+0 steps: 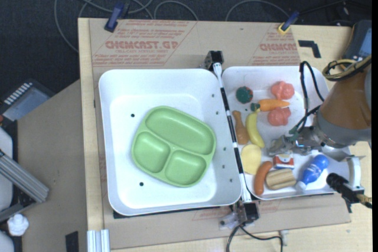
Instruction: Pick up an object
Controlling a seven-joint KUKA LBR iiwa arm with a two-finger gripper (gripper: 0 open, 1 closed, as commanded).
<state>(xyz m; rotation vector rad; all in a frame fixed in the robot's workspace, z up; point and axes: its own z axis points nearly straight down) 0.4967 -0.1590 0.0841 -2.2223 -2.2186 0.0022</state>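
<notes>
Nearest the lens: white-capped blue plastic bottle (313,170) by a hot dog in a bun (279,179), low in the right shallow white bin (260,77); above, yellow banana (254,130), orange carrot (273,105). Left shallow white bin (118,91): green three-compartment plate (172,146). Two-finger gripper (290,143) over the right bin's toys, finger spread impossible to tell

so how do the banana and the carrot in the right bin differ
The banana is yellow and curved; the carrot is orange and straight, with a green stub at its left end. The banana runs roughly top to bottom in the camera view, while the carrot lies nearly crosswise. The banana sits nearer the divider between the bins; the carrot sits further right, between two pinkish-red items. Both are slim toy foods in the right bin.
</notes>
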